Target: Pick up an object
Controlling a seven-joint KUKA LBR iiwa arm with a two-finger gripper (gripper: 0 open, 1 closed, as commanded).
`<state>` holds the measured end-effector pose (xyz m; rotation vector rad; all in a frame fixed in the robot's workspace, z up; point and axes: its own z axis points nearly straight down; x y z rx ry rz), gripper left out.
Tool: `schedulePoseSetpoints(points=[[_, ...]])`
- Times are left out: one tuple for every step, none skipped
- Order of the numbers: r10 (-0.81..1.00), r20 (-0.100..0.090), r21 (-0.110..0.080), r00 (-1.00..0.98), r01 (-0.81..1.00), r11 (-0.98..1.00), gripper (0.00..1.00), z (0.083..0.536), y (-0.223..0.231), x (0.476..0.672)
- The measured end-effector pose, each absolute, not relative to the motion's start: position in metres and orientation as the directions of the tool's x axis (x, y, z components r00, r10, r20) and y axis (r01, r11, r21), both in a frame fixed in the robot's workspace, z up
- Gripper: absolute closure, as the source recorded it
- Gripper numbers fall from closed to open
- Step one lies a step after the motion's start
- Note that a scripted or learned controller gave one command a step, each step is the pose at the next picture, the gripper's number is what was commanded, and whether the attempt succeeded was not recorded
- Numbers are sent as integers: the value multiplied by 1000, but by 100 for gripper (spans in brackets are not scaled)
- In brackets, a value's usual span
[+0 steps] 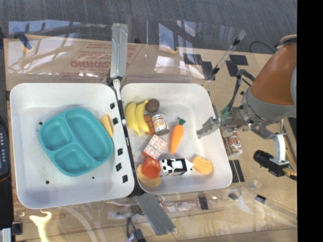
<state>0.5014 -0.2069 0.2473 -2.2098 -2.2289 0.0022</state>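
Camera view looks down on two white bins set side by side. I tell every place from the right bin (214, 110), the one with the food toys.

The left bin (30, 105) touches its left wall. A big blue plate (75, 141) with three parts lies in that left bin, well apart from the right bin. A small yellow wedge (107, 125) lies between the plate and the right bin.

The robot arm (275, 79) is grey and orange and hangs past the right bin's right wall. Its gripper (208, 128) reaches over that wall, low over the bin's right side. It holds nothing. I cannot tell if its fingers are wide or narrow.

Inside the right bin, two bananas (133, 117) lie by the left wall. A carrot (176, 136) lies in the middle, tilted, near the gripper but not touching it. A toy cow (175, 167) lies near the front wall. A red cup (150, 168) is just left of the cow. An orange chunk (203, 166) is just right of the cow. A red and white box (155, 146) sits above the cup. A small jar (159, 122) stands beside the bananas. A brown ball (152, 105) lies near the back, touching the banana tips.
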Motion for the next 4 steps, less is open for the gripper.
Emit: schedulePoseSetpoints(points=[[983,6,-10,-184,983,184,0,106,-122,509],[962,-3,9,-272,962,272,0,98,-114,571],[962,-2,9,-275,961,275,100,109,-113,572],[961,-2,8,-275,961,275,0,108,-113,572]])
